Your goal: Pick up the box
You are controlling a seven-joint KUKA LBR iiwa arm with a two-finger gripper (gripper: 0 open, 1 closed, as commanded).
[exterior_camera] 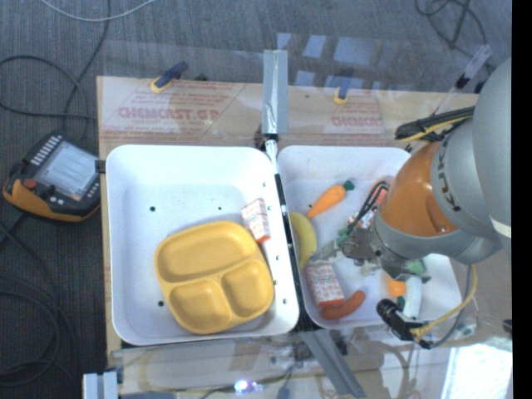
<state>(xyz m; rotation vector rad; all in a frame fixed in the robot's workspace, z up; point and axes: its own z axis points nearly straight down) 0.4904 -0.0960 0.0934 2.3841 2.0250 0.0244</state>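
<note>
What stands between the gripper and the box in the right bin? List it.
Nothing visible does. The box lies flat in the right bin, with a banana above it and a sausage at its lower end. The gripper hangs just right of it, bare floor between.

- Bench (208, 115): pale wood-toned top with faded red lettering, seen at a slant.
- Two shallow white bins set directly on it, side by side: left bin (133, 189), right bin (332, 160), rims touching at centre.
- Grey metal bar (273, 90) lying along the far middle.
- Yellow clamps (169, 76) at far edge.
</note>
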